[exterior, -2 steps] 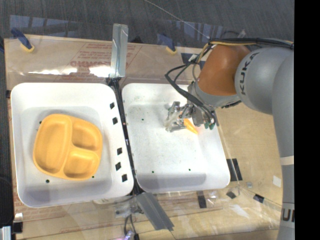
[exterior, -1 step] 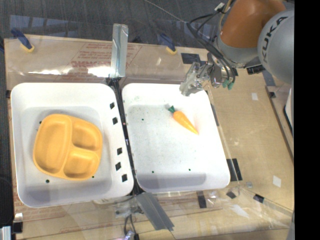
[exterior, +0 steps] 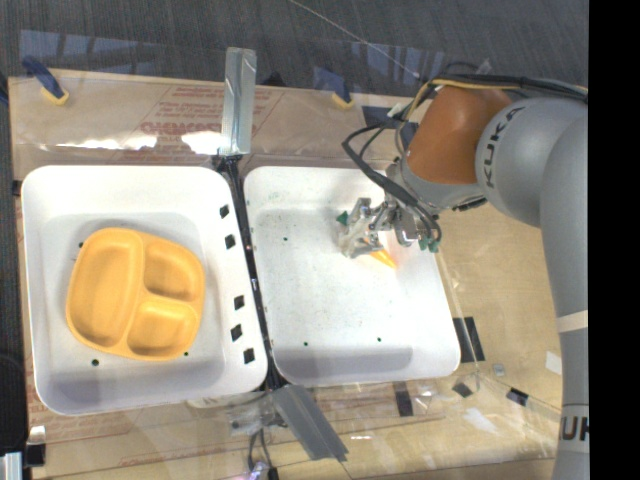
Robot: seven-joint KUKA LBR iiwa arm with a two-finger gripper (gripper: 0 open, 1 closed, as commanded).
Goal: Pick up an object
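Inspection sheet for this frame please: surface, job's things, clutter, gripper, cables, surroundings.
Surface: bench covered in clear plastic sheet, bearing two white bins side by side.
Job's things: yellow divided tray lying in the left bin; small orange-yellow object in the right bin, under the gripper.
Clutter: nothing seen.
Gripper: gripper low over the right bin's upper right area; grasp cannot be judged.
Cables: black cables looped by the wrist.
Surroundings: dark carpet beyond the bench.
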